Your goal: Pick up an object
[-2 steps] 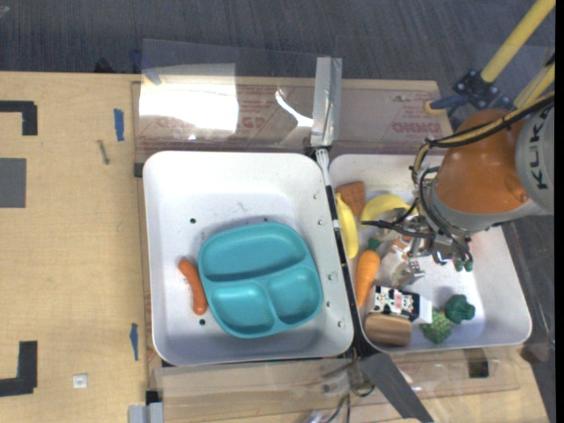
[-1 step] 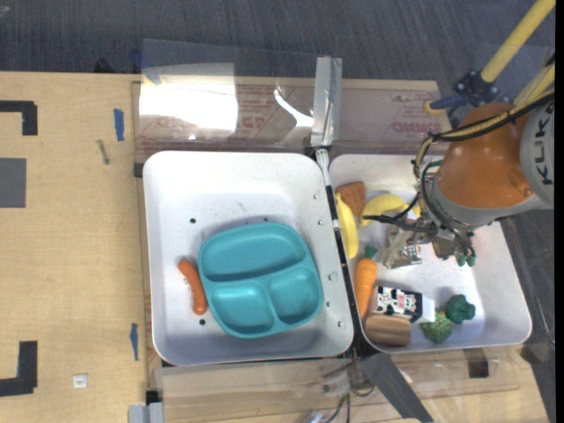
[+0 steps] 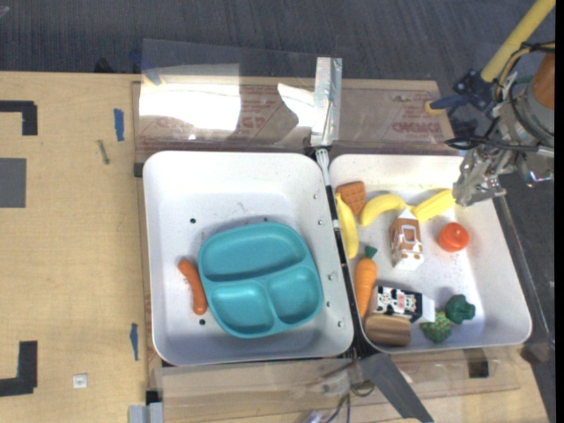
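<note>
arm [image 3: 529, 113]: grey metal, orange band at top | gripper [image 3: 476, 186]: pale grey, small and blurry | cables: dark, looped just above the right bin [image 3: 515, 263]

Left bin [image 3: 167, 183] white; right bin [image 3: 493, 289] white, faintly speckled. Divided plate [image 3: 258, 278] teal. Sausage [image 3: 193, 286] orange-red. Bananas [image 3: 384, 208] yellow. Tomato [image 3: 454, 237] red-orange. Carrot [image 3: 365, 282] orange, green top. Broccoli [image 3: 438, 327] green; leafy piece [image 3: 459, 308] darker green. Small carton [image 3: 406, 241] brown and white. Box [image 3: 397, 302] black-and-white, cow-patch pattern. Bread piece [image 3: 388, 330] tan-brown. Worktop [image 3: 66, 236] light plywood, black tape marks, blue tape bits. Hand [image 3: 477, 186] grey metal. Floor [image 3: 264, 16] dark grey.
</note>
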Action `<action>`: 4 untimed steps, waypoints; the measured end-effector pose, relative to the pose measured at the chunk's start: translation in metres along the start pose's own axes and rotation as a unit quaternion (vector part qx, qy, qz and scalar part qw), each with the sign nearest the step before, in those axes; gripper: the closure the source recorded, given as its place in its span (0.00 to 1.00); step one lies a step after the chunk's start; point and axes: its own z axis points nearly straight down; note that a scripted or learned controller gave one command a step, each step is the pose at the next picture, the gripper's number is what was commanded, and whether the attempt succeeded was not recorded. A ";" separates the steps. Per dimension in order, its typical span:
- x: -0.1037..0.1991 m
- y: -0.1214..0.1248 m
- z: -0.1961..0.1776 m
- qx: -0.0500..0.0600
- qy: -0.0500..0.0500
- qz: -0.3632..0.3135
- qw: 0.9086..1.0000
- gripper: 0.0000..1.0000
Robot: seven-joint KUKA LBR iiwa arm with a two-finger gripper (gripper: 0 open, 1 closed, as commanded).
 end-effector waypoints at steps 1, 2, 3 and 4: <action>0.001 0.003 0.007 -0.004 0.006 -0.002 1.000 0.00; 0.024 0.039 0.137 0.002 -0.010 -0.011 1.000 0.00; 0.030 0.075 0.169 -0.004 0.002 0.064 0.998 0.00; -0.017 0.076 0.170 -0.002 0.004 0.152 0.988 0.00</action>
